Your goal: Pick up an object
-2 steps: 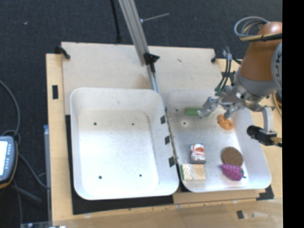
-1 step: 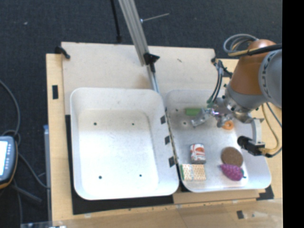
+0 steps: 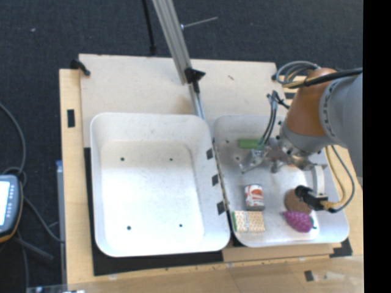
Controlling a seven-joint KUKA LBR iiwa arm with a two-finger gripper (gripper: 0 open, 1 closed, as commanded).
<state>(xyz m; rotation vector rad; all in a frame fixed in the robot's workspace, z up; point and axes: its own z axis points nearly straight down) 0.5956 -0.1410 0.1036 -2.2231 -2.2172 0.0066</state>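
Arm's down in the right bin, gripper (image 3: 255, 159) low over the bin floor.

Can't tell how the jaws stand, too small and blurry there. A green object (image 3: 247, 143) lies just on the far side of the gripper. Nearer the camera, a small red-and-white can (image 3: 254, 196) stands on the floor of the right bin (image 3: 330, 231), then a patterned box (image 3: 249, 222) at the near edge, with a brown thing (image 3: 297, 201) and a purple fuzzy thing (image 3: 299, 221) to its right. The left bin (image 3: 153, 182) sits beside it on a pale wood bench (image 3: 134, 84), dark carpet (image 3: 61, 17) all around, and a metal rail (image 3: 174, 32) slants up at the far side.
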